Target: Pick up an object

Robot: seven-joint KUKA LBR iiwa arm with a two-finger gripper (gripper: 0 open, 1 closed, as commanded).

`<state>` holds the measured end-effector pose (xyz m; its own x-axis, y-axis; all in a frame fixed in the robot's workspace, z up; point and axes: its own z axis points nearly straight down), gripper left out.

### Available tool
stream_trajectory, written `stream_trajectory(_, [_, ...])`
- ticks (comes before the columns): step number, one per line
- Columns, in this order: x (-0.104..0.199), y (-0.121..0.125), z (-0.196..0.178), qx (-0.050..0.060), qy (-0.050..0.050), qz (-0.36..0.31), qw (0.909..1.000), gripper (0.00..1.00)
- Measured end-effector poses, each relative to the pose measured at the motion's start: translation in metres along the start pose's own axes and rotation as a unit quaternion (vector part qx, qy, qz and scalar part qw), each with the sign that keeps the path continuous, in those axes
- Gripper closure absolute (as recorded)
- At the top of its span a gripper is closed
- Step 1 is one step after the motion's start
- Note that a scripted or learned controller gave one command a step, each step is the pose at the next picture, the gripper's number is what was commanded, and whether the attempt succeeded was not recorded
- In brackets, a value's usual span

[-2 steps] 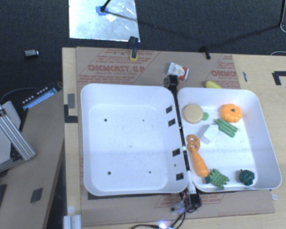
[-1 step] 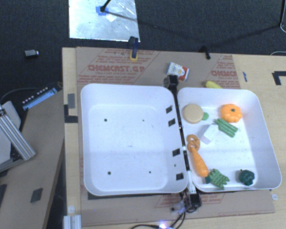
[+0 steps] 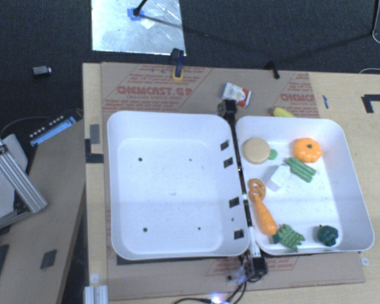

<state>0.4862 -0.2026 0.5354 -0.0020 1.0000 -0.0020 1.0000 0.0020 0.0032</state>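
I see the pickable toys gathered in the right white plastic bin (image 3: 348,163): a round orange pumpkin (image 3: 306,149) far right, an orange carrot (image 3: 265,215) by the divider, green pieces near. They lie apart, leaving room for a grasp. I cannot tell the end effector's state.

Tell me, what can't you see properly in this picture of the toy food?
- White piece in the camera view: too pale against the bin to tell what it is.
- Dark green lump: too small to name.
- Yellow thing: partly hidden behind the bin's rim.
- Small packet above the bins: label too small to read.
- Carrot: its top lies under a pretzel.
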Motion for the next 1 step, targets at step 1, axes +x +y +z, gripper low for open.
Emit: stream_trajectory(1, [-0.0012,0.0000,-0.0001,0.000,0.000,0.001,1.0000,1.00])
